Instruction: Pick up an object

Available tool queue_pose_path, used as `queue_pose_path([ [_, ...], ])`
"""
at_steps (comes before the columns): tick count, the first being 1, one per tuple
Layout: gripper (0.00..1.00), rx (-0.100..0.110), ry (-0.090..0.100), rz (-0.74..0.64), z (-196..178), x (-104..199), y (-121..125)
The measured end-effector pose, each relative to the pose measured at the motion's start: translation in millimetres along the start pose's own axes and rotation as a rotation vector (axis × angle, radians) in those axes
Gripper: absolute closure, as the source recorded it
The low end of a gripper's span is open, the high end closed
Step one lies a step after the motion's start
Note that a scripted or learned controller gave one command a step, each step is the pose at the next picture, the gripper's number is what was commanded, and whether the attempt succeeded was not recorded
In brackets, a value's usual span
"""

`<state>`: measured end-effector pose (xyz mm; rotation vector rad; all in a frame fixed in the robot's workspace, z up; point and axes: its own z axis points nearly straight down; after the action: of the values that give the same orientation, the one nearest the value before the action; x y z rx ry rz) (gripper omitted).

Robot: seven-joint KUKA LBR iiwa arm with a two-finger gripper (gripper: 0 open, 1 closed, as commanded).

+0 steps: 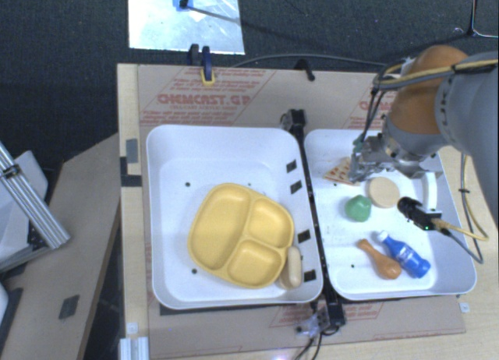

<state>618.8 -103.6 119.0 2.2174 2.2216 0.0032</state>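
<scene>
- Nearest the camera, a yellow tray (pixel 240 235) is seen in the left bin (pixel 168 195).
- Low in the right bin (pixel 460 273), the claw (pixel 366 165) is seen beside a tan disc (pixel 383 192) and a green ball (pixel 359 208) — whether it grips anything cannot be told.
- No object is seen lifted — the pick is judged not yet done.

Lighting even and bright overhead. Both white bins (pixel 226 148) are near overexposed, with soft, short shadows. Glare on the foil sheet (pixel 185 6) above the desk (pixel 257 90). Focus slightly soft; the dark floor is underexposed.
</scene>
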Motion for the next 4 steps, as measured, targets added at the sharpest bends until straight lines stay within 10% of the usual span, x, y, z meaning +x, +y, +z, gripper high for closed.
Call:
queue_pose_path([
  [2, 1.0, -0.002, 0.0, -0.001, -91, -8, -1],
  [4, 1.0, 0.001, 0.002, -0.008, -107, 93, -10],
])
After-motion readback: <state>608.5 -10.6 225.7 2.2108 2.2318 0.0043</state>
